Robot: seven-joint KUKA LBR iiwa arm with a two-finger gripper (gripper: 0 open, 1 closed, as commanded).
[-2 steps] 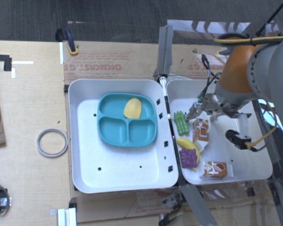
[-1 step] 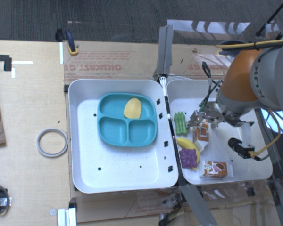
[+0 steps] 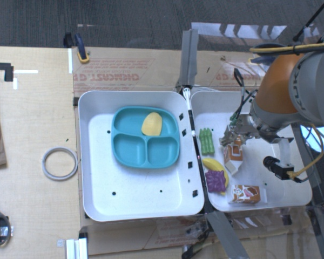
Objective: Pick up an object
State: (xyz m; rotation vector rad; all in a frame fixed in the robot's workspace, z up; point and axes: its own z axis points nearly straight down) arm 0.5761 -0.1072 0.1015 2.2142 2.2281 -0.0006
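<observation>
My gripper (image 3: 233, 137) hangs low in the right bin (image 3: 291, 196), right over the top end of a small orange and white carton (image 3: 233, 155). Whether it touches the carton is hidden by the wrist. Just left of it lies a green pea pod (image 3: 206, 141). Below that are a yellow banana (image 3: 214, 164) and a bunch of purple grapes (image 3: 216, 181). A brown and white box (image 3: 245, 194) lies near the bin's front wall. In the left bin (image 3: 97, 198) a teal divided plate (image 3: 146, 150) carries a yellow lemon-like piece (image 3: 152, 124) in its upper compartment.
The grey arm with its orange band (image 3: 278, 85) covers the right bin's back right part, and black cables (image 3: 281, 169) trail beside it. A grey divider post (image 3: 188, 58) stands between the bins at the back. A tape ring (image 3: 60, 163) lies on the bench, left.
</observation>
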